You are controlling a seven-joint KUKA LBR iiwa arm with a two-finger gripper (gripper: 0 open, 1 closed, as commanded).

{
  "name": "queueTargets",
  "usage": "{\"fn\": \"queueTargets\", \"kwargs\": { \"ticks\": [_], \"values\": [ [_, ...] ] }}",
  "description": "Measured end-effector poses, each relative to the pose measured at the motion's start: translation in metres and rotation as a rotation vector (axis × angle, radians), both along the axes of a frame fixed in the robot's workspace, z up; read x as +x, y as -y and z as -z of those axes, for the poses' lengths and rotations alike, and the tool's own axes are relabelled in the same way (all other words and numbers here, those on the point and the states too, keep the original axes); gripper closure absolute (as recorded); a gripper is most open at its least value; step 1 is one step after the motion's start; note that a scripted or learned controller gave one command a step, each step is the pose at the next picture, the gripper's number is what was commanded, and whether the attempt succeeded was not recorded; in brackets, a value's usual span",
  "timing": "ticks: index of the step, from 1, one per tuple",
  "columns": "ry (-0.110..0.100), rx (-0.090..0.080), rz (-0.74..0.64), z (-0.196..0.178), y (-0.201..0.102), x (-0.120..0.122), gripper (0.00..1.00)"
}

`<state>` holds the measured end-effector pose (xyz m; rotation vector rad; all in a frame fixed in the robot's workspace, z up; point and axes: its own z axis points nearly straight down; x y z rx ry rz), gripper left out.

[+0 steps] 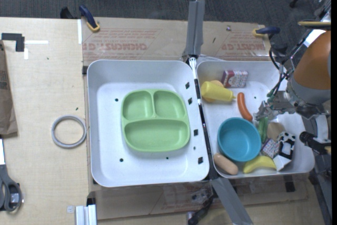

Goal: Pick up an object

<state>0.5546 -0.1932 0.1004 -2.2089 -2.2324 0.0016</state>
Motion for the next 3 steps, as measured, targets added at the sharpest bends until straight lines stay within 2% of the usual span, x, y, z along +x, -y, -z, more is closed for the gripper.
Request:
{"fn": "queueTargets", "kwargs": {
  "ticks": [1,2,3],
  "values": [
    [0.000,-0.001,0.039,-0.091,-0.124,0.037,1.00],
    [0.001,-0.002,-0.178,-0.025,-0.084,0.098,1.00],
    [0.003,-0.002,-0.273,-0.127,-0.124,0.105,1.00]
  ]
}}
